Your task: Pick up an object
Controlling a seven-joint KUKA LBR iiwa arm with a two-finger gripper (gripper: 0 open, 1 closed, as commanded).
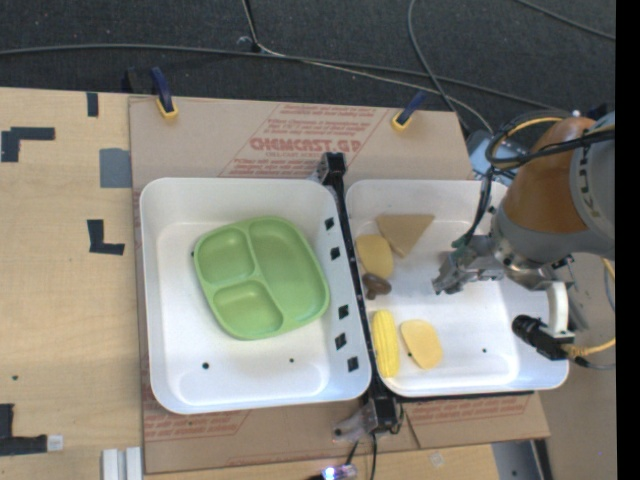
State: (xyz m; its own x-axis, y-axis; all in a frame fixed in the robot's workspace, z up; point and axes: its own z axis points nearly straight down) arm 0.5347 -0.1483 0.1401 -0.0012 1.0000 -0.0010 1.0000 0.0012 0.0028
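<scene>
Over the right-hand bin the gripper hangs low, reaching in from the right, with the orange-banded wrist just behind it. Whether its hold is open or closed, I cannot tell from this angle, and nothing shows clamped in it. Candidate objects lie in this bin: a tan wedge near the far wall, a round yellow piece just beside it, a small brown lump touching that piece's near side, a corn cob lying along the divider, and a yellow slab just beside the cob. The left bin holds a green divided tray.

Judging by position, the arm is in its approach, with bare bin floor beneath the tool. To do this well, it should commit to one target: the yellow slab looks easiest, since it lies apart from the walls. The tool should centre over the slab's short width, descend straight, and close only once it straddles the piece. The cob sits tight against the divider, so one side has little room there
</scene>
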